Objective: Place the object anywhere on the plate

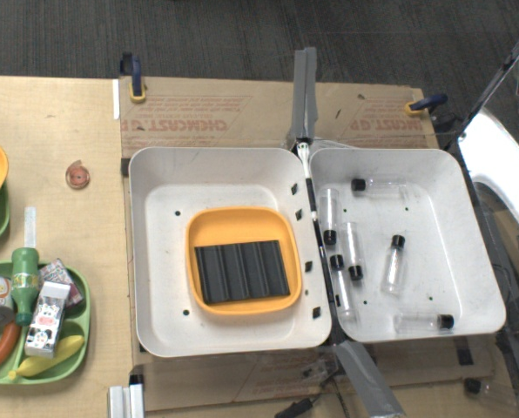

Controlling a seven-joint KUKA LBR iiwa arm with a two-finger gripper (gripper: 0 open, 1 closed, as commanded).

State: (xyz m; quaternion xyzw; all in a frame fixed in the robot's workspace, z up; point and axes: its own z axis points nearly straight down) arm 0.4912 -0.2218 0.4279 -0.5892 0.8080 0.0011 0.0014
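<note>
Plate (242,222), orange and square with rounded corners, sits in the middle of the left bin (155,233), and a black ribbed slab (242,270) lies flat on it, covering the centre and reaching toward the plate's 6 o'clock rim. You see orange rim showing all round the slab, widest at 12 o'clock. At the plate's 3 o'clock, just across the wall where the two bins touch, you have the right bin (451,233), which holds several clear tubes with black caps. One tube (377,184) lies crosswise toward that bin's 12 o'clock, its cap pointing to 9 o'clock. Two more (329,212) (351,244) lie lengthwise near the bin's 9 o'clock wall with caps at their 6 o'clock ends, and another (392,268) lies near the bin's centre with its cap at 12 o'clock. A last tube (421,323) rests along the 6 o'clock edge, capped at its 3 o'clock end. You cannot tell the gripper's state from this view. Both bins rest on a cardboard sheet (198,116), with blue clamps (131,68) (425,104) at its 12 o'clock edge. Well out at the plate's 9 o'clock, a green tray (68,355) of toy food sits on the wooden table (42,120).
</note>
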